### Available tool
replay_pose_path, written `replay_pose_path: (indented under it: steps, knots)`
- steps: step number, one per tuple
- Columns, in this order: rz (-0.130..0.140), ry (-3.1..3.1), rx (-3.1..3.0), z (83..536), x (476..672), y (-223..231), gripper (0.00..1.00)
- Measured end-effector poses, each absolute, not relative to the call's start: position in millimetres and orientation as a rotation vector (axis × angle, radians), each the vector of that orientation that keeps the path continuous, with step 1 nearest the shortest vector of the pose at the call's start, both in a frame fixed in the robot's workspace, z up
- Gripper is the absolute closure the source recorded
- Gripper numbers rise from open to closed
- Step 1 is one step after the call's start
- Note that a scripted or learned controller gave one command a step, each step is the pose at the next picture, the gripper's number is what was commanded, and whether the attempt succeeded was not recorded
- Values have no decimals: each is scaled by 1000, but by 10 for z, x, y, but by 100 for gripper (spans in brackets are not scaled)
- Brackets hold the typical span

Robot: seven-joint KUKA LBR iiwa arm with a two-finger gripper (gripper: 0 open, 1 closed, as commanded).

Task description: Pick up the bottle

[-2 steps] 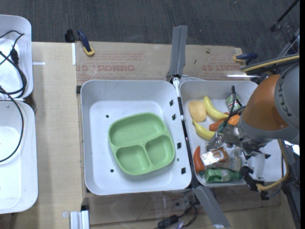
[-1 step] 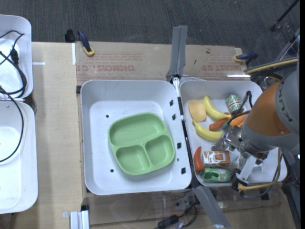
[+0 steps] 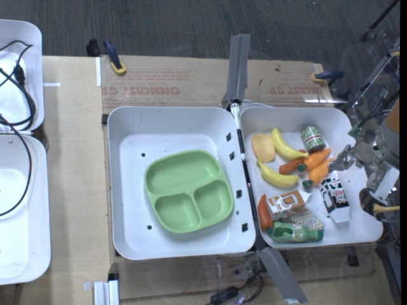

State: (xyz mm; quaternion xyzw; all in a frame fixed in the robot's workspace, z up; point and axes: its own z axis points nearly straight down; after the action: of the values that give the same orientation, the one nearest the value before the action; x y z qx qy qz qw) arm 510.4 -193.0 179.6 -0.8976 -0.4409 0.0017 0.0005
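Camera view: green bottle (image 3: 294, 233) lies on its side at the right bin's (image 3: 356, 234) 6 o'clock wall, long axis 9-to-3. Pincer (image 3: 346, 157) hovers at the bin's 3 o'clock rim; bottle lies toward 7 o'clock from it. Whether the pincer is apart or together: cannot tell.

Pale green three-compartment plastic tray (image 3: 189, 190); two yellow bananas (image 3: 285, 147); orange carrots (image 3: 316, 164); dark green plastic bottle (image 3: 294, 233) at five o'clock.

A: Bottle (image 3: 296, 233) — ID?
B: Green, lying on its side, approx. parallel to near wall of right bin (image 3: 372, 235).
A: Loc.?
B: Near-left corner — just below small carton (image 3: 286, 203), next to red veg. (image 3: 263, 212).
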Motion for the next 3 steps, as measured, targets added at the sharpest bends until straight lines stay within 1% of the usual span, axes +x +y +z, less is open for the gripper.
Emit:
replay_pose_path:
  steps: [1, 2, 3]
  knots:
    - [-9, -1483, -2786, 1095, 5120, -1477, 0]
    - [-49, -920, -3034, 1065, 4924, -1116, 0]
    - [-48, -920, -3034, 1063, 4923, -1115, 0]
